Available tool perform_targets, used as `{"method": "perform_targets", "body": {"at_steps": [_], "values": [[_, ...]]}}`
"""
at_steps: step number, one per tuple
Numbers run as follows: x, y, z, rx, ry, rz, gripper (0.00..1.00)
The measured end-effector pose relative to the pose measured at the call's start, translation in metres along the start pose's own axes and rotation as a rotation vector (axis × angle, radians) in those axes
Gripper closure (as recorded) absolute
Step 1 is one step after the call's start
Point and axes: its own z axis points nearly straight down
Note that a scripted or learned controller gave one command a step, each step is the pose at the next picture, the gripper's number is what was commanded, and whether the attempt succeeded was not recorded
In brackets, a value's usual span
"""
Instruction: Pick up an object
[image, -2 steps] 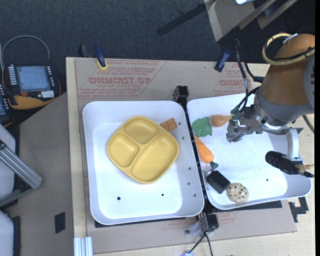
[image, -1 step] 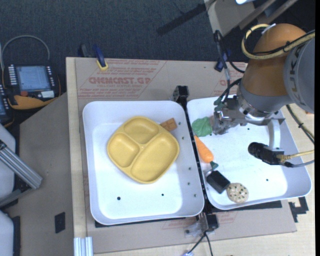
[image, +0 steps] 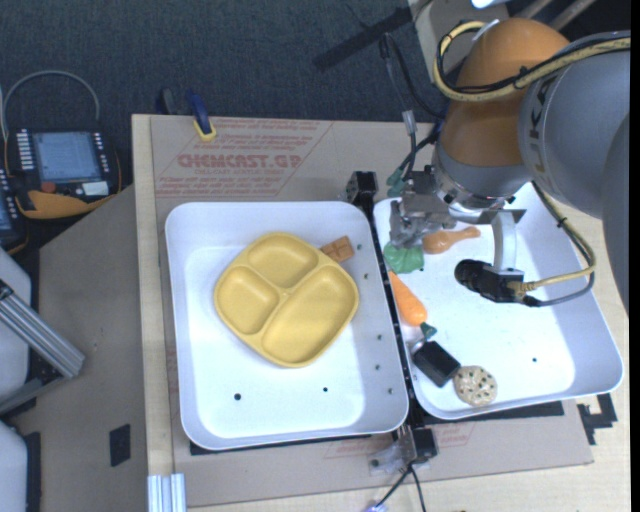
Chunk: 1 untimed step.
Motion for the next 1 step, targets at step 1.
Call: {"method": "perform_targets", "body": {"at_steps": [1], "values": [[0.0434,0.0155,0.0003,0.001,0.001,0.000,1.00]]}}
